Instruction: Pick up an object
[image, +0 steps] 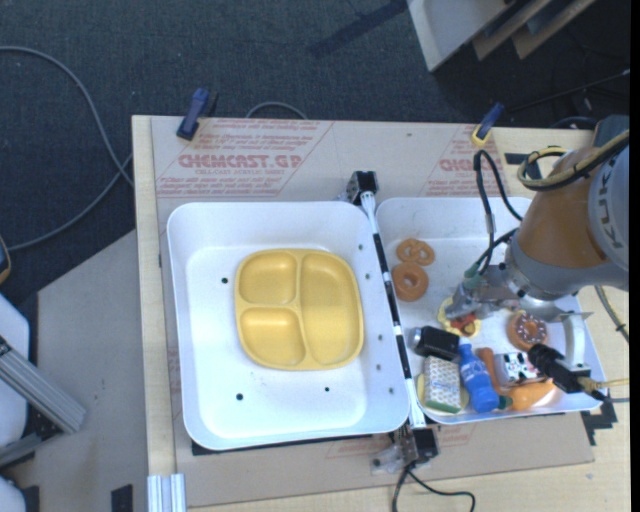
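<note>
Where the gripper hangs low inside the right bin, whether it holds anything cannot be told. Close around it lie a pretzel, a brown ring, a black block and a blue bottle. Free floor remains along that bin's far wall. Beside it, the left bin holds a yellow divided plate. Dark carpet surrounds the bench.

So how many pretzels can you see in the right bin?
3. One pretzel lies near the bin's far left corner, a second pretzel just in front of it, a third pretzel under the arm's wrist. The arm may hide more.
</note>
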